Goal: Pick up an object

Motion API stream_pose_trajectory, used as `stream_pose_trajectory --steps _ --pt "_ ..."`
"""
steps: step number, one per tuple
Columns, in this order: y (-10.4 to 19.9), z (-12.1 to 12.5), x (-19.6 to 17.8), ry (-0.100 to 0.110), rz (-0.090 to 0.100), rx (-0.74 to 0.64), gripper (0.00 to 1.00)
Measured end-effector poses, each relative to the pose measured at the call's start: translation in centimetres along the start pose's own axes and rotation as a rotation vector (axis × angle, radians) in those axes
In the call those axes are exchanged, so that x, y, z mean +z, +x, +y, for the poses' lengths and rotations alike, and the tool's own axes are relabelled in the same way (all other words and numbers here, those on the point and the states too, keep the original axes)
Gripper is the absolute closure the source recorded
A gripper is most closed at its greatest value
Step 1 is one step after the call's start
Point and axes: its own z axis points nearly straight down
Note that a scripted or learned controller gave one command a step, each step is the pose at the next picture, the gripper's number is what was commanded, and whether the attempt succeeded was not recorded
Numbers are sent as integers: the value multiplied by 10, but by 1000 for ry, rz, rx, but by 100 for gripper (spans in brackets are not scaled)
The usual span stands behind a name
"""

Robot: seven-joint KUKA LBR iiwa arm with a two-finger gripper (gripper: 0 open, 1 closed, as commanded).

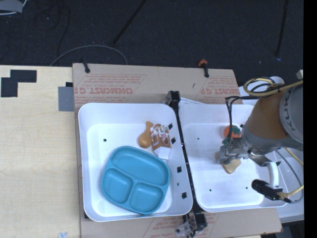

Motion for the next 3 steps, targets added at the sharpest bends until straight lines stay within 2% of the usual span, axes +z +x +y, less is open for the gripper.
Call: stream_pose_trajectory --steps 1,2,3 --pt "2 -2 -43 6 6 -6 100" --pt "7 3 -104 3 5 -8 100" --pt "10 0 -149 4 6 -8 100"
